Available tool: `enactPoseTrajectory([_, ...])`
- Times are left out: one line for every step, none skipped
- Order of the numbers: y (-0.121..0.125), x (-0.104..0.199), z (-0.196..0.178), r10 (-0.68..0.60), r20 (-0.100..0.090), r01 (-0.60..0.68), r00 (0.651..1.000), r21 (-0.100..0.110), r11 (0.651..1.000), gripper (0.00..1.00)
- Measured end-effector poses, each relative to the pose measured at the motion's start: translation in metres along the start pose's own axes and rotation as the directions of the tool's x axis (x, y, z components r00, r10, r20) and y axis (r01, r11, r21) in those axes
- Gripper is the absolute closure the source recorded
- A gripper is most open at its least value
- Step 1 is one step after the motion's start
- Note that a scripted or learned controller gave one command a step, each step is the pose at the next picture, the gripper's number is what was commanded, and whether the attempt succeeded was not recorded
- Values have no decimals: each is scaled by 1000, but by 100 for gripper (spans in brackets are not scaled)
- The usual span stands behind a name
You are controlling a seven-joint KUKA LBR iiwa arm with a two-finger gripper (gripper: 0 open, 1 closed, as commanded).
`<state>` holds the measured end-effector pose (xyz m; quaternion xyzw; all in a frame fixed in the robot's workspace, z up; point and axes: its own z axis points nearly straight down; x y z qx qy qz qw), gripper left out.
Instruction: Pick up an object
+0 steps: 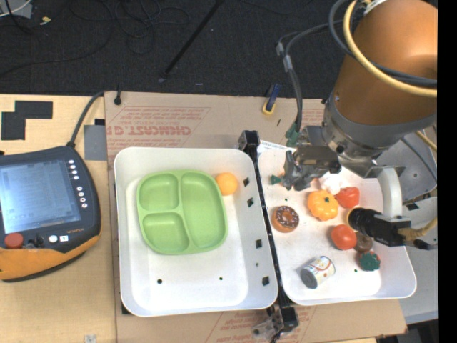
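Nothing is lifted yet: every candidate lies loose in the right bin. A chocolate doughnut sits near the bin's left wall, a yellow pepper-like toy just right of it, a red piece beside that, a tomato-like red ball lower down, a small can on its side near the front, and a dark green bit to the right. The hand hangs over the bin's far left corner, close above the doughnut and pepper; whether it is wide or narrow I cannot tell, since the dark mechanism hides that, and nothing shows within it.

This looks like the approach step. Next would be settling on one toy, likely the doughnut or pepper, centring over it and descending.

Across the divider, the left bin carries a green tray and an orange ball.
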<state>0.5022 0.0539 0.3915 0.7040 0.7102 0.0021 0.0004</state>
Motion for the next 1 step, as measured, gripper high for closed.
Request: enactPoseTrajectory([-26, 42, -50, 3, 0, -3, 1000, 1, 1000, 100])
